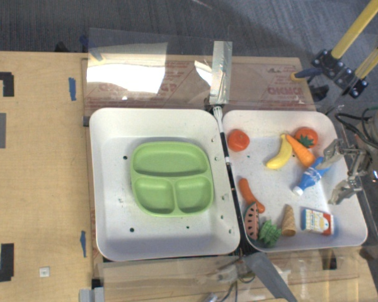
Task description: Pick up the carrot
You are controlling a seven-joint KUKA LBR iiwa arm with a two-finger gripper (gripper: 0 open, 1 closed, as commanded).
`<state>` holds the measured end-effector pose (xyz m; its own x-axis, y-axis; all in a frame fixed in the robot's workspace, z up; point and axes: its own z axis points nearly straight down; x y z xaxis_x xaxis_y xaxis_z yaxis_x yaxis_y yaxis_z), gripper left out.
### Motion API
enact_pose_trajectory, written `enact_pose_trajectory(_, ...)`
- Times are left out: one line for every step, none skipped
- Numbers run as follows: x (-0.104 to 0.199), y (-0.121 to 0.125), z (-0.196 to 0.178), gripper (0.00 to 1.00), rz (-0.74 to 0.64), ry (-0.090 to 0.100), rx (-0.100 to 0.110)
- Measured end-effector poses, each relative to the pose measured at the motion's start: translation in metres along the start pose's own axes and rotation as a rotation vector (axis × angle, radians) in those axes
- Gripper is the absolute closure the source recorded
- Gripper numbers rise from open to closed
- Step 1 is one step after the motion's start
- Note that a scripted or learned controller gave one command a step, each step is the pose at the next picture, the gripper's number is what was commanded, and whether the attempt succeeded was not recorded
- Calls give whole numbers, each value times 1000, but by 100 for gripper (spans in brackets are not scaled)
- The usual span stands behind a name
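Note:
The carrot (pixel 300 150) is orange and elongated. It lies at a slant in the back right part of the right bin (pixel 271 126), between a yellow banana (pixel 279 156) and a red tomato with a green top (pixel 307 134), touching both. My gripper (pixel 337 172) is at the right rim of that bin, with two metal fingers spread apart and nothing between them. It stands to the right of the carrot and a little nearer the front, apart from it. A blue and white tube (pixel 309 180) lies between the carrot and the gripper.
The right bin also holds an orange-red ball (pixel 238 139), a red chili (pixel 249 194), a watermelon slice (pixel 252 222), broccoli (pixel 269 233), an ice cream cone (pixel 288 220) and a small carton (pixel 317 221). A green divided plate (pixel 172 178) sits in the left bin (pixel 107 168).

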<state>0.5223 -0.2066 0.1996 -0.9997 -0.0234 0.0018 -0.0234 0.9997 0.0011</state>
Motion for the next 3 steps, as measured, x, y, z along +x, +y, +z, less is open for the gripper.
enact_pose_trajectory(-51,13,101,0,150,-12,3)
enact_pose_trajectory(-113,39,111,0,184,-12,0)
enact_pose_trajectory(-117,38,96,100,184,-27,3)
